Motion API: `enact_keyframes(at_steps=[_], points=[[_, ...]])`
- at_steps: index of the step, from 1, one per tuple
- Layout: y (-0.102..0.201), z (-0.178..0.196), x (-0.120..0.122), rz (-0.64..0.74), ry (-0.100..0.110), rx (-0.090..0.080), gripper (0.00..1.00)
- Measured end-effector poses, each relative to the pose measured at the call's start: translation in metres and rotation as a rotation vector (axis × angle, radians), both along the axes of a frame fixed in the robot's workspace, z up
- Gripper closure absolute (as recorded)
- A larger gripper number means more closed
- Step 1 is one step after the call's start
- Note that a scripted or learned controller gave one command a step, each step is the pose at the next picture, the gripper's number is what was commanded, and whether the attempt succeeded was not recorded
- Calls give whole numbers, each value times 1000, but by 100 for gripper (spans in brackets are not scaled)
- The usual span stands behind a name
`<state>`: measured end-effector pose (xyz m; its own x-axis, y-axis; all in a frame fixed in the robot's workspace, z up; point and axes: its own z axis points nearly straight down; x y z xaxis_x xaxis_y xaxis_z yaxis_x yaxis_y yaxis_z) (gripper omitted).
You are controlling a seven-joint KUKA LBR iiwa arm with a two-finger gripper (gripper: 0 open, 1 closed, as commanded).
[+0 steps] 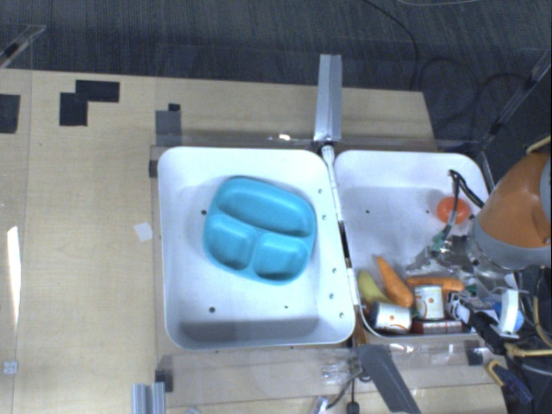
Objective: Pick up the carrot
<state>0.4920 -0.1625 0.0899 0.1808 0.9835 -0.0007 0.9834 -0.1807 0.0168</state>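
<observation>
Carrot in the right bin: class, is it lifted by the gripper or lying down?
Lying down. The carrot rests flat on the right bin floor beside a banana.

My bins [185,231] look like smooth white plastic; the blue tray [257,227] glossy plastic; the bench [78,231] matt pale wood.

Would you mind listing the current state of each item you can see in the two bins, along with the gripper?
Blue tray: upright, tilted in the left bin, compartments bare.
Carrot: lying slantwise in the right bin, not gripped.
Banana: lying beside the carrot, on its left.
Can: on its side at the near wall.
Orange ball: resting apart from the pile.
Gripper: low over the right bin, holding nothing visible.
</observation>
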Motion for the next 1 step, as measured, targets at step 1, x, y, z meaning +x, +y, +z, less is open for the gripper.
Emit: enact_keyframes(at_steps=[1], points=[[73, 17, 11, 92, 3, -6, 0]])
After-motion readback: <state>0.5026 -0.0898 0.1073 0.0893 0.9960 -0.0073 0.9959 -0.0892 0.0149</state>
